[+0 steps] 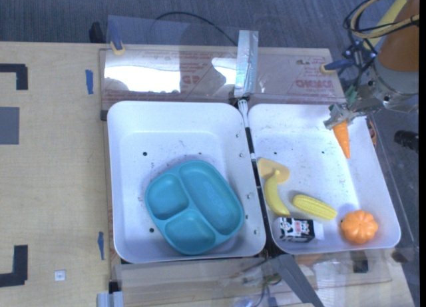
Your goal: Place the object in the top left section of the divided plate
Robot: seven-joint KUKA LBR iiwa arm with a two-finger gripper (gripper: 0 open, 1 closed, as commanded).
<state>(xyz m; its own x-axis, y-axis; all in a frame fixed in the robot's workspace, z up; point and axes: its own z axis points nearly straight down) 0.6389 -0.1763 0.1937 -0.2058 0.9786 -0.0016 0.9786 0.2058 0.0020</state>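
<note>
A teal divided plate [193, 207] with three sections lies in the left bin [133, 139], toward its front. My gripper [338, 120] is over the far right corner of the right bin [299, 132]. It is shut on the thick end of an orange carrot [343, 140], which hangs from the fingers with its tip pointing toward the bin's front. The plate sits far to the left of the gripper, across the divider between the bins.
In the right bin lie a yellow banana [273, 186], a corn cob [314, 207], a small orange pumpkin [359, 226] and a black-and-white carton [296, 229], all near the front. A clear panel and a metal post [246, 62] stand behind the bins.
</note>
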